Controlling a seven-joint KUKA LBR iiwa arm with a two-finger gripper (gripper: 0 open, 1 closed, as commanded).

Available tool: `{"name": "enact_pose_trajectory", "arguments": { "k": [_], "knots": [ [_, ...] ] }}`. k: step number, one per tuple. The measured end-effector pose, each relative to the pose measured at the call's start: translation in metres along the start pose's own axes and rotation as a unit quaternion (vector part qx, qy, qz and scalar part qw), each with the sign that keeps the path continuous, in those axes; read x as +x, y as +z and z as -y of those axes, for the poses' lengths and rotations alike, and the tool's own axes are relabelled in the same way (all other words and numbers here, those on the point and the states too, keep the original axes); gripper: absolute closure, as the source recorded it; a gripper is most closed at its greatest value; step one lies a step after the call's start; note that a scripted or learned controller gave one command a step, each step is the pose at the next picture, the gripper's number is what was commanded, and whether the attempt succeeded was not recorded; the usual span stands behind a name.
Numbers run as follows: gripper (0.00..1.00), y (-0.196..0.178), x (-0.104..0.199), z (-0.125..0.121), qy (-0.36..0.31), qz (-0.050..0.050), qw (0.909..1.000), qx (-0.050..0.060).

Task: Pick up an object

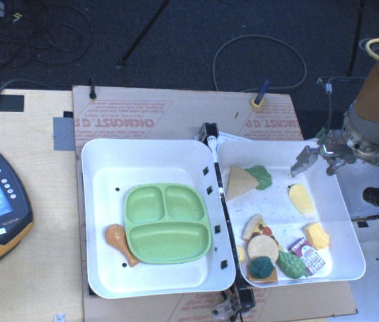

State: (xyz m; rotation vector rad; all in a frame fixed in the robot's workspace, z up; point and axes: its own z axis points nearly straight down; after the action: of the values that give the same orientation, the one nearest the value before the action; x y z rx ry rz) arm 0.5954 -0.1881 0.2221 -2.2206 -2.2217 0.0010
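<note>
**A:** Where's the two-finger gripper relative to the right-hand shallow white plastic bin?

**B:** Over that bin's far right corner, at the end of the grey arm with the orange band; its two dark fingers are spread apart with nothing between them, one finger reaching in over the bin's floor, the other nearer the bin's right wall.

**A:** And the things it could pick?

**B:** All in the right-hand bin. The pale yellow oval toy lies nearest, just below the gripper and apart from it; a tan wedge-shaped toy sits near the bin's left wall, touching a green leafy toy on its right; a yellow corn-like block lies toward the bin's right wall. Along the bin's near edge there's a crowded cluster: a round beige bread-like slice, a dark teal lump, a bumpy green toy and a small printed packet (its print is too small to read).

**A:** The bin to its left?

**B:** The left white bin holds a light green three-compartment plastic tray; an orange plastic spoon lies against the tray's left edge.
</note>
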Motion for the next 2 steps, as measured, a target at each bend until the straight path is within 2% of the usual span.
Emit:
{"name": "enact_pose_trajectory", "arguments": {
  "k": [1,2],
  "knots": [
    [0.0,0.14,0.072,0.023,-0.001,-0.001,1.0,0.001],
    [0.0,0.134,0.107,0.049,0.0,-0.001,1.0,0.001]
  ]
}}
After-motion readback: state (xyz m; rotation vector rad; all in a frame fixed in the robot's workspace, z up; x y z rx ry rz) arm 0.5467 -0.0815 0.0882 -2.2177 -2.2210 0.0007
